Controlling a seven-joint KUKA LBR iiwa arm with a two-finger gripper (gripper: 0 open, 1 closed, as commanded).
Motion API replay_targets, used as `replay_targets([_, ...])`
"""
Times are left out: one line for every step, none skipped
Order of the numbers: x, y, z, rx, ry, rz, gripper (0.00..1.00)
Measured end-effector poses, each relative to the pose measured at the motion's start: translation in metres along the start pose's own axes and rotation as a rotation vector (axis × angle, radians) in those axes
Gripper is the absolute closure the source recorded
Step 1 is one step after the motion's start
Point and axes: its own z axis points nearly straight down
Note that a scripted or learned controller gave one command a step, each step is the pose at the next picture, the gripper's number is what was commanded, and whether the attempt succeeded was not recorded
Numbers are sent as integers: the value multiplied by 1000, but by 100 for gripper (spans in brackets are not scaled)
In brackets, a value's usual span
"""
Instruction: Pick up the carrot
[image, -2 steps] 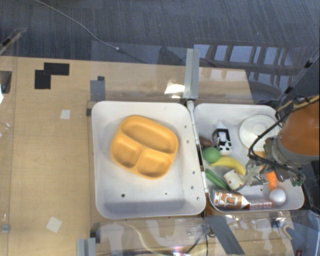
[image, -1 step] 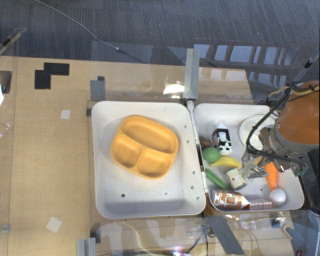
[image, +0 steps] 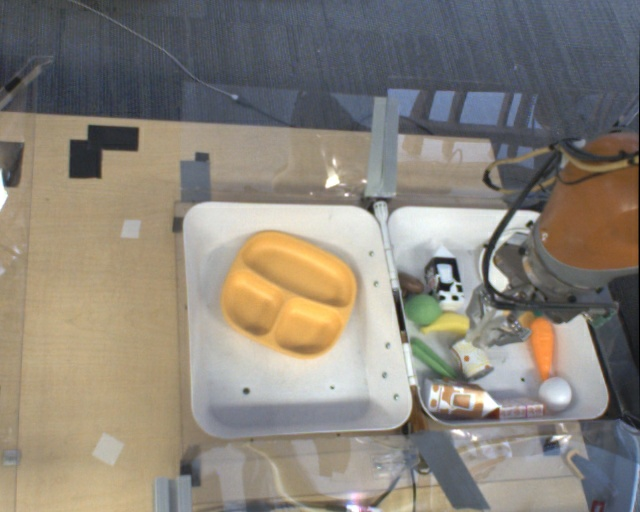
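Single fixed camera, mounted above the bench (image: 90, 330), looking down at a slant from moderate height. Frame takes in both white bins side by side: left bin (image: 290, 410) near centre, right bin (image: 420, 230) toward the right edge. Far bench edge and dark floor (image: 300, 50) run along the top. Arm (image: 590, 215) enters from the right.

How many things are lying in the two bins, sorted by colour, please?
Yellow-orange: 3, the divided tray, the carrot, the yellow piece
Green: 2, the round one, the long one
Black-and-white: 1, the cow toy
White: 2, the ball, the small piece
Brown-and-white: 1, the tube
Total: 9
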Motion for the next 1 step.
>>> replay_targets([7,-69,75,-7,7,-69,100])
